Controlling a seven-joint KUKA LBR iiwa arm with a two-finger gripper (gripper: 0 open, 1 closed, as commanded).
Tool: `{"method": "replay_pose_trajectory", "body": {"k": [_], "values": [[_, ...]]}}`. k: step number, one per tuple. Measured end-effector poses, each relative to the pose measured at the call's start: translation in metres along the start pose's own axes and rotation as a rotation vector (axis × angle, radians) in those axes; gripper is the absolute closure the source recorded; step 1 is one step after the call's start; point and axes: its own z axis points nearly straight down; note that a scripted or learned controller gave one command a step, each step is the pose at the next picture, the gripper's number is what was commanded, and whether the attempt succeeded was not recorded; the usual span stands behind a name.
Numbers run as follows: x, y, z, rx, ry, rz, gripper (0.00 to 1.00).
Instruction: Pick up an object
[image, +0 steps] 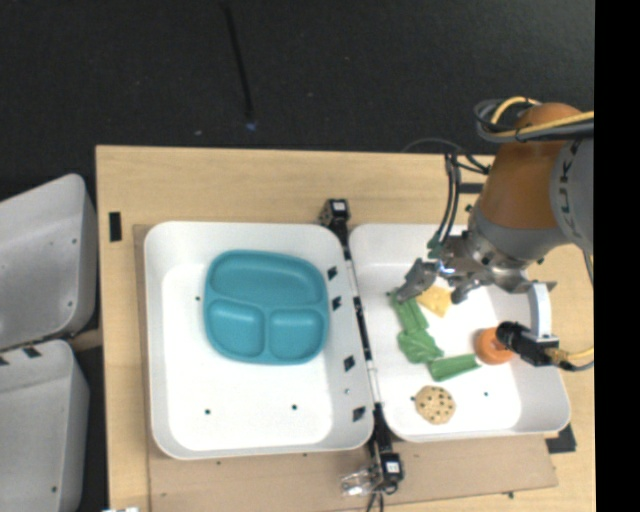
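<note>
Yellow wedge (434, 301) under spread gripper (433, 283), tip toward lower right; green strip (415, 331) beside it, lengthwise down bin

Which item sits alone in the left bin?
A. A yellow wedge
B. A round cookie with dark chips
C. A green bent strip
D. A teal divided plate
D. The teal divided plate lies alone in the left bin, while the cookie, yellow wedge and green strip all lie in the right bin.
</note>
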Motion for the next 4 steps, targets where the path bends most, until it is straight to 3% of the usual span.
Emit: {"method": "replay_pose_trajectory", "body": {"k": [1,3,4], "values": [[0.000,0.003,-0.007,-0.014,-0.001,-0.004,0.00],[-0.010,0.004,0.106,-0.009,-0.003,0.002,0.00],[-0.011,0.005,0.092,-0.016,-0.001,0.009,1.00]]}}
